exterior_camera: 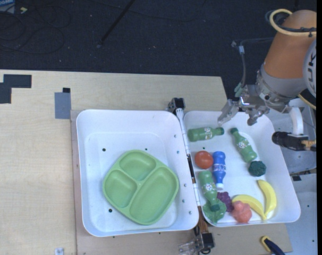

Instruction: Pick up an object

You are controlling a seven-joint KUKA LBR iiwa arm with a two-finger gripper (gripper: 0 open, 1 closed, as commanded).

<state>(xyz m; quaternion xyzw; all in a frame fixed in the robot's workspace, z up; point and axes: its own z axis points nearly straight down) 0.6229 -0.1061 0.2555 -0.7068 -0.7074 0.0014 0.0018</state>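
Gripper (239, 114) hangs over the far rim of the right bin (288, 195), fingers spread apart, nothing between them. Just below it lie two green bottles: one (205, 134) crosswise near the far-left corner, one (243, 145) slanting toward the bin's middle. Bare floor shows between the second bottle and the right wall. Further toward the near edge: tomato (203, 160), blue bottle (219, 168), dark green ball (257, 168). A third green bottle (208, 188) sits against the left wall. Grapes (225, 200), a pink item (242, 212) and two bananas (262, 200) crowd the near rim. Left bin (92, 142) holds a green tray (141, 186), with open margin all round it.
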